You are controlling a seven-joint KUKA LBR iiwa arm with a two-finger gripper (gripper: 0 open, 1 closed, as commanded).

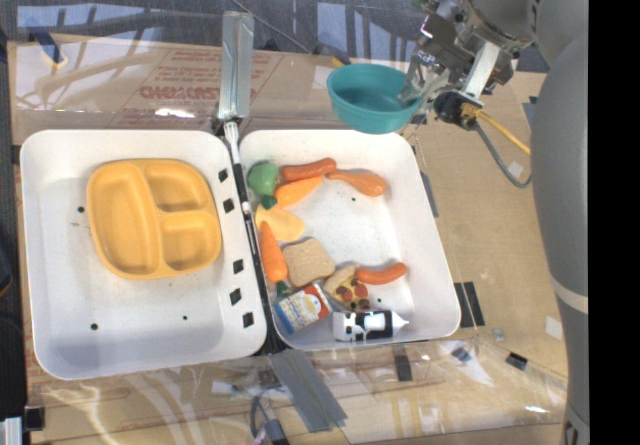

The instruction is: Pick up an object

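One teal bowl [372, 99] hangs at the gripper [422, 85], lifted clear above the far rim of the right bin [425, 233], with its near wall pinched at the fingertips on its three o'clock side; the fingers look closed on that rim, so I judge the pick already made. From the tool, the bowl lies toward nine o'clock, mouth up and slightly tilted, a smooth, glossy, round plastic shell. Everything else sits toward six o'clock of the gripper, down in the right bin: a green pepper [263, 177], orange carrots [272, 251], a slice of toy bread [308, 260], a sausage [381, 274] and a small carton [301, 308], all matte play food crowded along the bin's left wall. At nine o'clock in the left bin [50, 263] rests a yellow divided tray [152, 217], flat and rounded, well apart from the arm
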